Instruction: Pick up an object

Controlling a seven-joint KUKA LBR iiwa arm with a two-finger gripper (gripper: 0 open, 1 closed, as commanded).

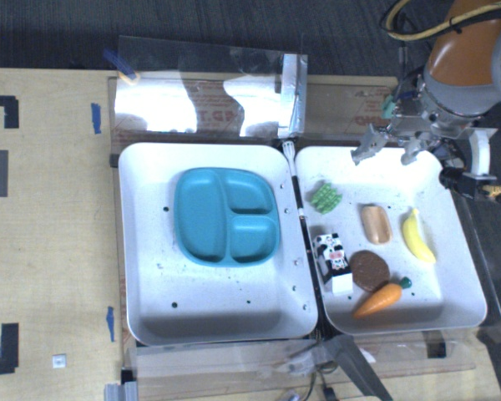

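Note:
In the right bin (459, 307) lie several small objects: a green ribbed piece (325, 197), a tan bread-like piece (376, 224), a yellow banana (417, 236), a brown round disc (370, 269), an orange carrot (379, 299) and a black-and-white toy (331, 253) next to a white block (341, 283). My gripper (391, 148) hangs over the bin's far edge, above and behind the objects. Its two fingers stand apart, open, with nothing between them.
The left bin (142, 291) holds a blue divided tray (227, 215). A clear plastic sheet (209, 98) stands behind the bins. Wooden bench surface lies to the left. The arm's orange and grey body (468, 57) with cables fills the upper right.

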